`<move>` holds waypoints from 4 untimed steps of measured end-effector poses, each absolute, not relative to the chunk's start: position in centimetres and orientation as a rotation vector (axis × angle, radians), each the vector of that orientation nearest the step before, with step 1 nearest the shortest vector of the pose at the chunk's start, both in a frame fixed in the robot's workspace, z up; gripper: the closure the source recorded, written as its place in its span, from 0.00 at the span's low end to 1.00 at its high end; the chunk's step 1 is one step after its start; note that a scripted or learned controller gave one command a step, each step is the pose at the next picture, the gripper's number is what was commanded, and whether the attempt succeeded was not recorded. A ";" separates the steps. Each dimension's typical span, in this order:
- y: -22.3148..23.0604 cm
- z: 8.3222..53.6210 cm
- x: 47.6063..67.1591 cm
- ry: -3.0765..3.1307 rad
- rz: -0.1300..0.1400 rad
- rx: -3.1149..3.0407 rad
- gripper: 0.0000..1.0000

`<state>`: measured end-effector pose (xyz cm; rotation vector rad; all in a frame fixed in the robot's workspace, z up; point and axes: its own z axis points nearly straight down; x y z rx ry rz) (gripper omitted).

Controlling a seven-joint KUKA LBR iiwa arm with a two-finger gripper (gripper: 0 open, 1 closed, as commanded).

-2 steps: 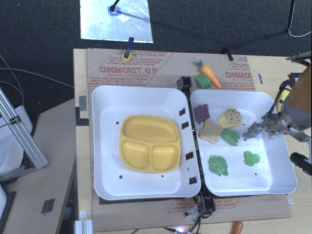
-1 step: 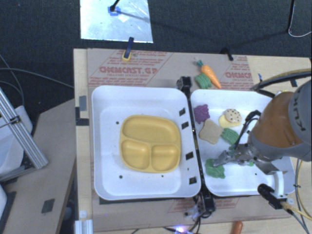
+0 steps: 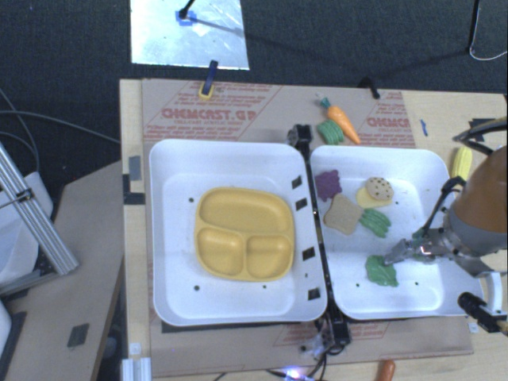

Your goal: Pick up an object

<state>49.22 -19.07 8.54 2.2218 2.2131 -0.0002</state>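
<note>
In the right bin (image 3: 429,296), my gripper (image 3: 394,255) hangs low just above and to the right of a green leafy toy (image 3: 381,271). Whether it touches the toy cannot be told, and nothing is seen held. Further back in the same bin lie a tan bread slice (image 3: 342,213), a second green piece (image 3: 375,221), a yellow cookie with dark dots (image 3: 376,190) and a purple piece (image 3: 327,184). The arm with its orange band (image 3: 482,205) comes in from the right.
The left bin (image 3: 171,213) holds a yellow compartment plate (image 3: 242,233). Behind the right bin, on the cardboard, lie a toy carrot (image 3: 344,121) and a green piece (image 3: 329,132). A yellow corn cob (image 3: 460,163) sits by the right bin's far right rim.
</note>
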 end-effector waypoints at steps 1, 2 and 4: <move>-20.8 11.2 49.3 2.218 0.001 2.219 0.00; -20.7 12.2 49.4 2.221 0.003 2.216 1.00; -20.7 8.5 48.7 2.219 0.001 2.220 1.00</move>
